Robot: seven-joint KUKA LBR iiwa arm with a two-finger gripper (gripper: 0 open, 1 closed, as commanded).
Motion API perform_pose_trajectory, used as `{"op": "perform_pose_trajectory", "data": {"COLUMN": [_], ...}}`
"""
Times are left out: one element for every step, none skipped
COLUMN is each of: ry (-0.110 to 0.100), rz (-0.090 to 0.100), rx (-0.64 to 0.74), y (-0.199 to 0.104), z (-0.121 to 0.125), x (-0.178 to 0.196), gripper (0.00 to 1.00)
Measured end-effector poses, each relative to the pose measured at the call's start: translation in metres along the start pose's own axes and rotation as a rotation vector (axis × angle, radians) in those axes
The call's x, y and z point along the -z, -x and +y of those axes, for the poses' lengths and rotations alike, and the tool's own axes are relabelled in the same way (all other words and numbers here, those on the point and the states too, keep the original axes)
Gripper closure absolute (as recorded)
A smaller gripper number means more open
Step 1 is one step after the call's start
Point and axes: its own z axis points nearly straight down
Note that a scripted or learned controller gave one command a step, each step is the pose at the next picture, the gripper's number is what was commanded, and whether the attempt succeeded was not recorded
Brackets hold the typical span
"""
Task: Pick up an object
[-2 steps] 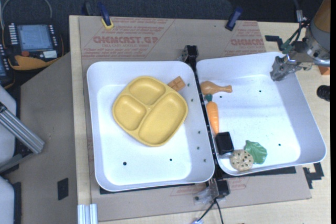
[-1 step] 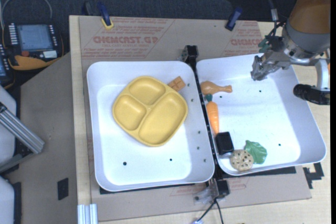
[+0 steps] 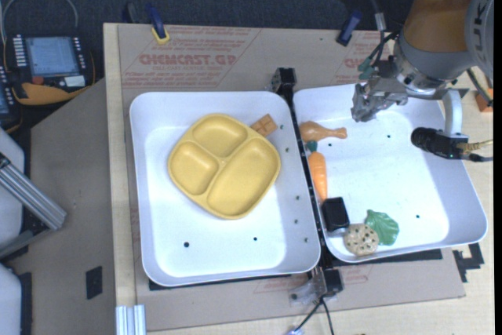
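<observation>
hovering my claw [image 3: 365,112] over the right bin [image 3: 439,192], pinching nothing, fingers pressed together, near the drumstick [image 3: 321,132].

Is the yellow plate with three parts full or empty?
Empty. The yellow plastic three-part plate in the left white bin shows bare compartments.
</observation>
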Motion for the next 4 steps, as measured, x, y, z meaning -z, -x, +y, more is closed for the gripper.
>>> {"op": "perform_pose_trajectory", "data": {"ry": [-0.001,0.004,-0.001,0.000], "rz": [0.000,-0.001,-0.002,-0.002], "rx": [-0.001,0.000,-0.003,-0.004], "y": [-0.047,-0.093,-0.137,-0.136], "z": [-0.003,0.010,0.009,0.009], "x": [-0.005,-0.003,-0.015,-0.014], "gripper": [1.00,1.00,1.00,0.00]}}
